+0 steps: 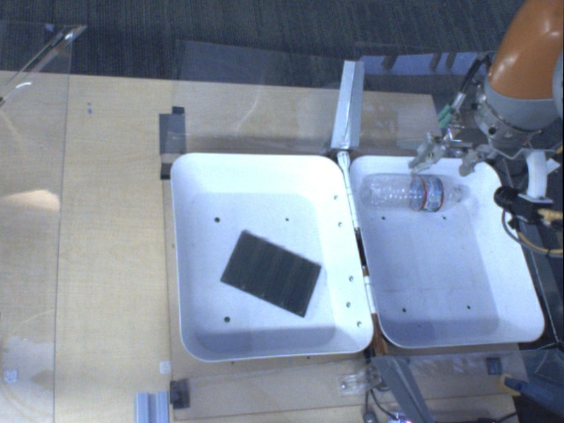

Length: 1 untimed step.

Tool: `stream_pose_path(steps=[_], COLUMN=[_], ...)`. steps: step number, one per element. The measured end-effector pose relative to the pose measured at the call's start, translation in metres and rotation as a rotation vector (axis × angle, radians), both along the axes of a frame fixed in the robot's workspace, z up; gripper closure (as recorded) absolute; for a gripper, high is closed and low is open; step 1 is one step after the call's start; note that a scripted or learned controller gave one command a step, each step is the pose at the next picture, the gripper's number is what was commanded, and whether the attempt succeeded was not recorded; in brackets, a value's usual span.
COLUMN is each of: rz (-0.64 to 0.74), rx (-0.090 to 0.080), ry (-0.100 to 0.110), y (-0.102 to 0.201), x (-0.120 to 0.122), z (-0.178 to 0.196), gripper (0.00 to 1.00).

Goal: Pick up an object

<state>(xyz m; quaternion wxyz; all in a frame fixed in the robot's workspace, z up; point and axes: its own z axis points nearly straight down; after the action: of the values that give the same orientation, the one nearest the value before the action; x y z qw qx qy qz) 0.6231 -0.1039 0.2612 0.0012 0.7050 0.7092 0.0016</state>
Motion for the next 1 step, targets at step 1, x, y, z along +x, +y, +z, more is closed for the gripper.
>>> stream_pose_path(steps=[1], rz=[0.041], rx=[-0.002], ry=[0.000], y=[-0.0568], x=[0.0351], z=[-0.0650], gripper=[0.00])
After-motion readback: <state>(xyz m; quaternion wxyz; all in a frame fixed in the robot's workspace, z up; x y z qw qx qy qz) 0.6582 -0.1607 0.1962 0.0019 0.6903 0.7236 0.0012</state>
